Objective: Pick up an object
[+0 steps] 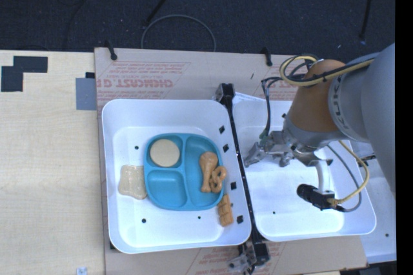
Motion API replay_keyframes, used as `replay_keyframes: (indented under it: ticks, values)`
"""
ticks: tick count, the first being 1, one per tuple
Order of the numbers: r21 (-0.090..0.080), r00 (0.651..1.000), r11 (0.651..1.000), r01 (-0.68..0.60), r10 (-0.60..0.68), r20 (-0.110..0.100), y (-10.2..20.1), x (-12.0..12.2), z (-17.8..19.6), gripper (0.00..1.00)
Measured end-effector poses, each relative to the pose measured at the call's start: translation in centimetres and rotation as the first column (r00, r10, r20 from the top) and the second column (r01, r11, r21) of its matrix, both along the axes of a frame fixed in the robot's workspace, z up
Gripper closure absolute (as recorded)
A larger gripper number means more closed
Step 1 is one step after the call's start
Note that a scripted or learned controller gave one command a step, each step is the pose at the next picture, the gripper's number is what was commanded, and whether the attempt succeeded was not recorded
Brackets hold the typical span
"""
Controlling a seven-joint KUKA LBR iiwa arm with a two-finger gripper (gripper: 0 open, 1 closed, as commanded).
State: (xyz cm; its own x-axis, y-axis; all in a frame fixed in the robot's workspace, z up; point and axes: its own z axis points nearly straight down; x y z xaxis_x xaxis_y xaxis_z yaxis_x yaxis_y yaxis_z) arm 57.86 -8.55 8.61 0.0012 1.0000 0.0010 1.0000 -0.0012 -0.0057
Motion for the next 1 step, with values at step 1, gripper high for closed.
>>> replay_keyframes:
  ticks: [1]
  values:
    - [0.000, 1.000, 1.000, 0.005, -0.005, 0.000, -0.14, 0.00, 1.13, 1.00]
